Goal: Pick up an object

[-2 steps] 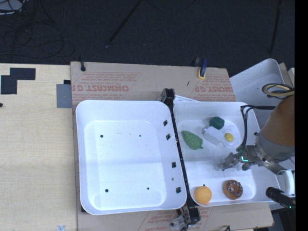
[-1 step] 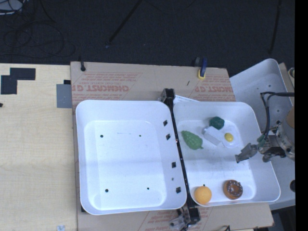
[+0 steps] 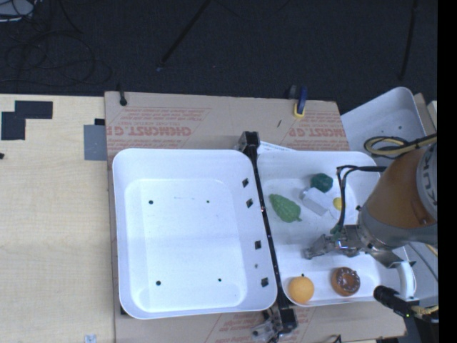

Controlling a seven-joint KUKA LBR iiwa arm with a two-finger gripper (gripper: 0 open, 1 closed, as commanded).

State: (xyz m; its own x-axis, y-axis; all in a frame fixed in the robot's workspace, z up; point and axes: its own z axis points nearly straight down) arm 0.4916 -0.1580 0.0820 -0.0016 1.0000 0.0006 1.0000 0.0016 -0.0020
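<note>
In the right bin [image 3: 285,156], toward its near edge, the gripper [image 3: 312,251] sits low over the floor, reaching in from the right under the arm's orange band [image 3: 400,191]. Whether its fingers stand wide or narrow cannot be told; nothing is seen between them. An orange ball [image 3: 300,289] lies in the near left corner of that bin, just beside a brown ring-shaped object [image 3: 346,281] along the near edge. A green leafy object [image 3: 285,208] rests near the bin's left wall. A dark teal object [image 3: 322,182] lies toward the far edge, touching a white block [image 3: 313,203]. The left bin [image 3: 125,191] adjoins, separated by a black divider [image 3: 260,213].
</note>
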